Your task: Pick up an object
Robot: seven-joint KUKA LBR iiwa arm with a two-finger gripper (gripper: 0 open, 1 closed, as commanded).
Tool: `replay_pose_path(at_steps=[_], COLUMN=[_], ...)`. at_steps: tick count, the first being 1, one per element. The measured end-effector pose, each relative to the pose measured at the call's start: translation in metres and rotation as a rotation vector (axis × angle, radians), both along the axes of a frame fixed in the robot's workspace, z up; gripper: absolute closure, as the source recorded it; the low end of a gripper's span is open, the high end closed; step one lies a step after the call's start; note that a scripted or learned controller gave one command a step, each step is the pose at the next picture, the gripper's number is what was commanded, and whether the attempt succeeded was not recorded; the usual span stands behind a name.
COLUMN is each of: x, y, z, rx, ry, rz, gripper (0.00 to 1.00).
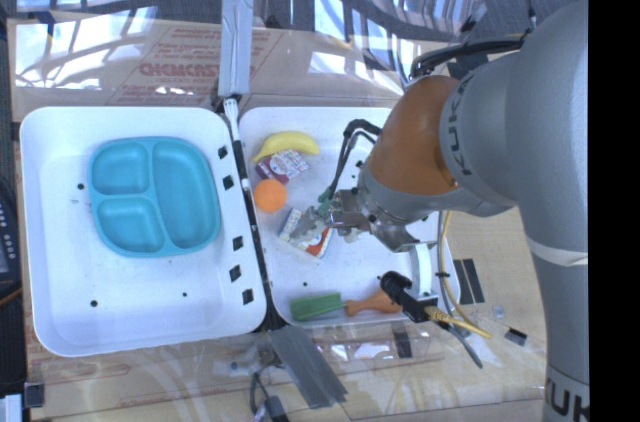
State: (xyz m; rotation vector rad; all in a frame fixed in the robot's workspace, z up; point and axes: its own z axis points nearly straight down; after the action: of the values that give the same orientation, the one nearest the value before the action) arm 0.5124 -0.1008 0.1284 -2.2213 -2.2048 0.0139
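My gripper (327, 214) hangs low in the right bin (300, 285), its tip right beside a small white and red packet (303, 230) that lies on the bin floor. An orange ball (269, 196) sits just left of the packet. Above it lie a dark red and white pouch (283, 167) and a yellow banana (285, 145). A brush with a green head (316, 307) and orange handle (372, 306) lies near the bin's front edge. The grey arm with its orange band (420, 145) covers the bin's right half.
The left bin (50, 290) holds a turquoise divided plate (155, 195). A row of black clips (240, 230) runs along the divider between the bins. Cables (455, 320) trail at the right bin's front corner. Cardboard (150, 60) lies behind the bins.
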Motion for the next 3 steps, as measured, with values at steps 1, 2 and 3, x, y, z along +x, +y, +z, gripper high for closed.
replay_pose_path(at_steps=[1, 2, 3], x=[0.024, 0.026, 0.061], y=[-0.005, -0.010, -0.028], z=[-0.035, -0.024, -0.036], rx=[0.002, -0.007, -0.005], ry=[-0.012, -0.018, -0.005], rz=[-0.122, -0.121, -0.333], gripper=[0.00, 1.00, 1.00])
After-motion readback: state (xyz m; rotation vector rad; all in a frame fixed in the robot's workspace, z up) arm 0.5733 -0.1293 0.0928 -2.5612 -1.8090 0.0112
